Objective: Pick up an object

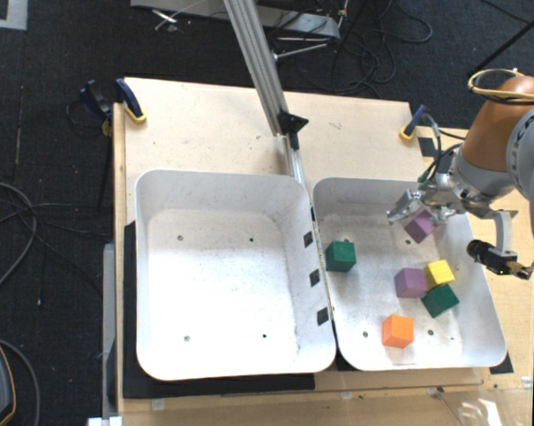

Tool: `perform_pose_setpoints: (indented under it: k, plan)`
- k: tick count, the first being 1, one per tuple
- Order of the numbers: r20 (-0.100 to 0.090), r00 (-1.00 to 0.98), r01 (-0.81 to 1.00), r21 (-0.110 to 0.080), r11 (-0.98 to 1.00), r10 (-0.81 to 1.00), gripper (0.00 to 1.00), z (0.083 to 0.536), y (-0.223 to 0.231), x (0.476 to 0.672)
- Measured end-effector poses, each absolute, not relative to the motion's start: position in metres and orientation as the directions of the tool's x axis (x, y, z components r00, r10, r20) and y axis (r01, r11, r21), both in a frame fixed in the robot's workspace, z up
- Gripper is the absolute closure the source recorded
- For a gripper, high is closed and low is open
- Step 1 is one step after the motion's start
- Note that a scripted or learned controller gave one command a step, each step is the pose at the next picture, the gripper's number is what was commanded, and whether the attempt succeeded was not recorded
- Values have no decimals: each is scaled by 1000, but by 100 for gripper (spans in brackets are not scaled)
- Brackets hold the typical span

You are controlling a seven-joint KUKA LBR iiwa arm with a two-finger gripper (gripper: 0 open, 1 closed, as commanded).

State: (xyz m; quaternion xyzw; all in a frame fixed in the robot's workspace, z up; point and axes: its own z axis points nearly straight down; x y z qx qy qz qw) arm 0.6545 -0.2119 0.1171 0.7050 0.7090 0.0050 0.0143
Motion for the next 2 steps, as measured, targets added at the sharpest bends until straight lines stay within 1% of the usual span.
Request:
perform_pose_setpoints:
  k: [1, 2]
  plan:
    - [-13, -6, 1000, 28, 6, 1000, 0, 116, -213, 654]
    - [-12, -2, 1000, 31, 2, 1000, 0, 116, -216, 659]
